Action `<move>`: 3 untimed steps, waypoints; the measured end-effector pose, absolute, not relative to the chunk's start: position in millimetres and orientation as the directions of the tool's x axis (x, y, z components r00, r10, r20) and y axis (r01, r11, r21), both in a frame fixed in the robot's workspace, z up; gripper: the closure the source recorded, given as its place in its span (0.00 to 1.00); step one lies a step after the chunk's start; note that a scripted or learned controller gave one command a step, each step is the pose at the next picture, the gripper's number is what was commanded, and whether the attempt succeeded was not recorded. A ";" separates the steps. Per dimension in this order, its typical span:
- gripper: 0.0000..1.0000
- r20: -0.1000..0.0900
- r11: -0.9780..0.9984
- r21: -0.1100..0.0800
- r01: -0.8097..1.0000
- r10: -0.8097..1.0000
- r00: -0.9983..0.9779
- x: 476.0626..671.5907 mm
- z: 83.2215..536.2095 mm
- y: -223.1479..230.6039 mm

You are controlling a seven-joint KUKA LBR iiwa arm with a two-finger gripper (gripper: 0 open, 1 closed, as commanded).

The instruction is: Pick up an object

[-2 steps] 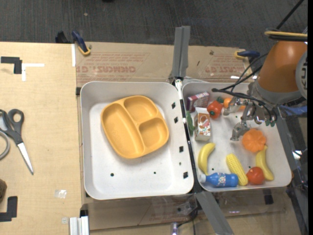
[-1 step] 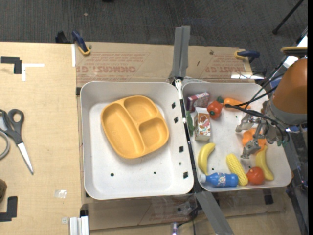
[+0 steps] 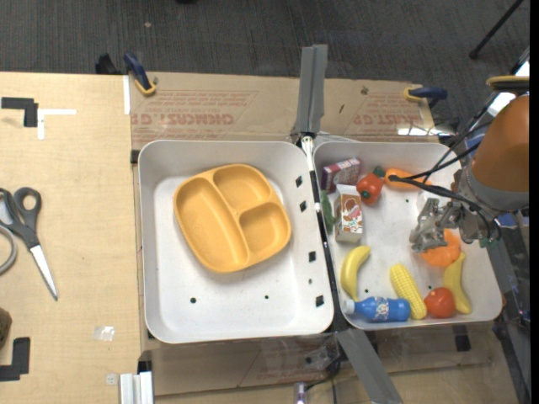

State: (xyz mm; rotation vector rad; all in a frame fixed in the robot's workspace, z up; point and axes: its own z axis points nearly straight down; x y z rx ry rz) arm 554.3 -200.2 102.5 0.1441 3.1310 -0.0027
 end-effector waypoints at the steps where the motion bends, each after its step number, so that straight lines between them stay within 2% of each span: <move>1: 1.00 -0.007 0.982 -0.003 -0.189 -0.189 -0.982 482.3 93.4 -204.4; 2: 0.00 -0.034 0.981 -0.011 -0.195 -0.195 -0.980 491.6 95.7 -201.7; 3: 0.00 -0.009 0.978 0.004 -0.208 -0.208 -0.978 525.1 93.4 -215.2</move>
